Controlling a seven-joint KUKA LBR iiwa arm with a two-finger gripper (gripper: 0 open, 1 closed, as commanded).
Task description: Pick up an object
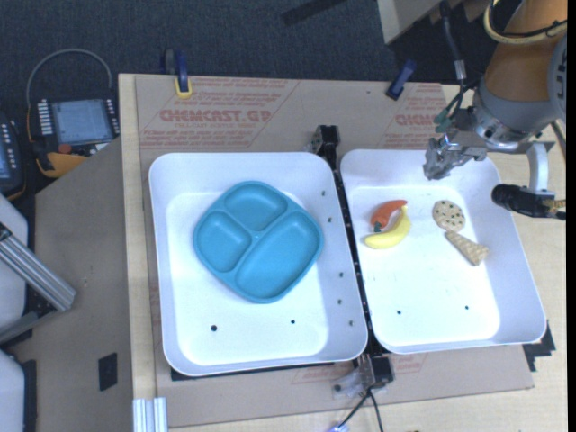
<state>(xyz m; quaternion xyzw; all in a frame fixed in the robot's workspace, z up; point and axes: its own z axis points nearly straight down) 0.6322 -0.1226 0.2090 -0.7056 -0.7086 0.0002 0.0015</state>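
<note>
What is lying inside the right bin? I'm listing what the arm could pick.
Inside the right bin: a banana touching a red-orange piece, a cookie and a cone-shaped piece. The gripper covers a patch of the far rim.

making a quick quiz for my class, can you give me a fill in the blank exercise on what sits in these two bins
1. The blue divided plate lies in the ____ bin as the camera sees it.
2. The yellow banana touches a small ____ toy at its upper side.
3. The plate has ____ compartments.
4. The round cookie and the cone lie in the same bin as the ____.

Missing words: left; red; three; banana
</note>
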